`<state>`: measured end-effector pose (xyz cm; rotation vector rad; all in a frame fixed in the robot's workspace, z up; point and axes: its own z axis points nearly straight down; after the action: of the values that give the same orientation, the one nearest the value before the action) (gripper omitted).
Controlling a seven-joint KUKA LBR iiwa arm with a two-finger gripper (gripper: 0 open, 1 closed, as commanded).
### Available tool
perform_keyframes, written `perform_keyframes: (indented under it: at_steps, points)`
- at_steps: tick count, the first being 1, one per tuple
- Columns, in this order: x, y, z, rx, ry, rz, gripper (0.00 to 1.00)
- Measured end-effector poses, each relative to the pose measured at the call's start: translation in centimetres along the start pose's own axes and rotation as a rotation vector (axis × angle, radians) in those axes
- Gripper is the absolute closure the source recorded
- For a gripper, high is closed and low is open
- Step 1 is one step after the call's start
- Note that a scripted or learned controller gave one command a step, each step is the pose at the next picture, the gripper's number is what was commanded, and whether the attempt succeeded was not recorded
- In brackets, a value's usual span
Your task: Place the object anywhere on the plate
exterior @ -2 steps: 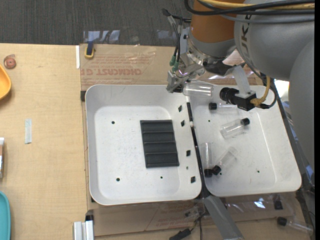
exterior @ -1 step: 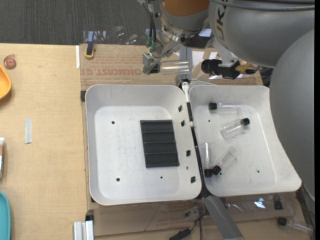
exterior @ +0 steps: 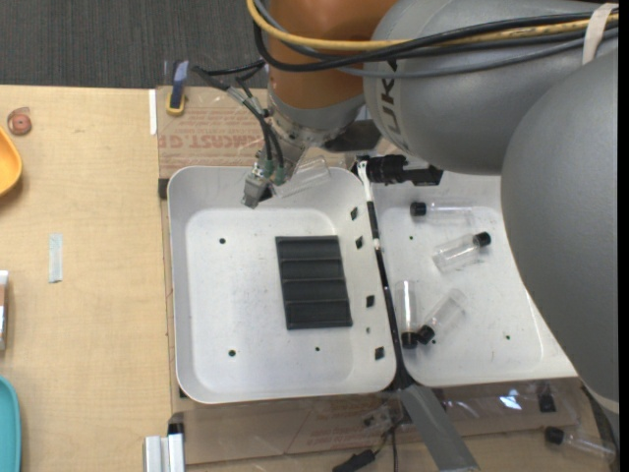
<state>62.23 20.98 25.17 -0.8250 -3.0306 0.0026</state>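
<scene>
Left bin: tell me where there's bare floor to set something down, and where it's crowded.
In the left bin, the floor is bare between the black ribbed plate and the left wall, and in a strip along the near wall. The far end is crowded: the claw hangs there. The right bin is cluttered with clear vials; only its near right corner is bare.

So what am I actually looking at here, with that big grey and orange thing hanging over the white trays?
That is a robot arm, seen from a single camera fixed above the bench and looking down at a slant. Its gripper, the small tool at its tip, hangs over the far edge of the left bin. Whether it holds anything is hard to make out from here. In that bin lies a black ribbed plate, where an object is meant to be put. The right bin holds a few clear vials with black caps, lying loose on their sides.
</scene>
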Motion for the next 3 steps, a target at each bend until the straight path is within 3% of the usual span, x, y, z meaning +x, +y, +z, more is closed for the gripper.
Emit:
perform_keyframes:
  at_steps: [1,2,3]
  points:
    - [3.3,0.2,1.1,-0.001,0.000,-0.404,1.00]
    - [8.8,-3.1,3.8,-0.001,0.000,-0.536,1.00]
    - [13.2,-5.6,9.3,0.000,0.001,-0.406,1.00]
